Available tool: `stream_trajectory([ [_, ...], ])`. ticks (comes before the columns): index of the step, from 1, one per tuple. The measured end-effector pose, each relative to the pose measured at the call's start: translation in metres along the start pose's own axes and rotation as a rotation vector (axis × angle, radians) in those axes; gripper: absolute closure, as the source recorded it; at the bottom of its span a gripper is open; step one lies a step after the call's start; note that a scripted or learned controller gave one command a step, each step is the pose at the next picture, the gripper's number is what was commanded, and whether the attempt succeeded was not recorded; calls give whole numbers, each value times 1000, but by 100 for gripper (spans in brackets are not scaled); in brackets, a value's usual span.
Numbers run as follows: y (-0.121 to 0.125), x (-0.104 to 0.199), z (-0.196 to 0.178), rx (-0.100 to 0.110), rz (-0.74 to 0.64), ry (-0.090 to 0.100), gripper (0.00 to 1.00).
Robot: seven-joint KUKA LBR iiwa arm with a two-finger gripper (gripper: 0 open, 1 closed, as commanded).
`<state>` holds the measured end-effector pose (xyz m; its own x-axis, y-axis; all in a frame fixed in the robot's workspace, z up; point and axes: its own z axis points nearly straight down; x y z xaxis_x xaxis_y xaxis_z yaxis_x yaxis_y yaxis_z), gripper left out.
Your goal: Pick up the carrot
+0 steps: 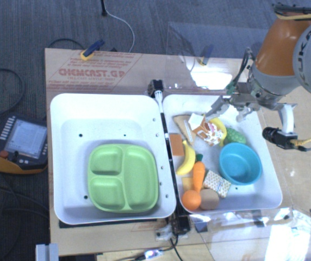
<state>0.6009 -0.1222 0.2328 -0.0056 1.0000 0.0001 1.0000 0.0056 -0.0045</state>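
A: Quick pass. Your landmark is the round blue plastic bowl (240,163) in the right shallow white bin (272,197). The orange plastic carrot with a green top (198,174) lies just left of that bowl, leaf end pointing away from the camera, tip toward the near rim.

B: Anything touching it?

A: Yes. A curved yellow plastic banana (186,159) sits on the carrot's far side from the bowl, a round orange fruit (191,199) is at the carrot's near end, and a checkered cracker-like piece (217,183) lies below the bowl's left edge, against the carrot.

B: And your tool?

A: The grey two-finger tool (232,109) hangs above the bowl's far side, over the bin's back rim, well apart from the carrot. Its two fingers look spread with nothing between them. The grey arm with the orange band (279,48) comes in from beyond the bowl, upper right.

B: Other bin?

A: Far left of the bowl, the left shallow white bin (68,145) holds a green divided plastic tray (124,178). Both bins sit on the brown board counter (90,72).
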Motion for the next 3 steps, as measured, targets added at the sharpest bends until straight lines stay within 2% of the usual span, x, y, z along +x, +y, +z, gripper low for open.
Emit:
stream_trajectory([
  [1,-21,-1,116,-7,-263,-2,0],
  [2,-53,111,47,-9,-405,2,0],
  [3,-117,110,51,3,-231,2,0],
])
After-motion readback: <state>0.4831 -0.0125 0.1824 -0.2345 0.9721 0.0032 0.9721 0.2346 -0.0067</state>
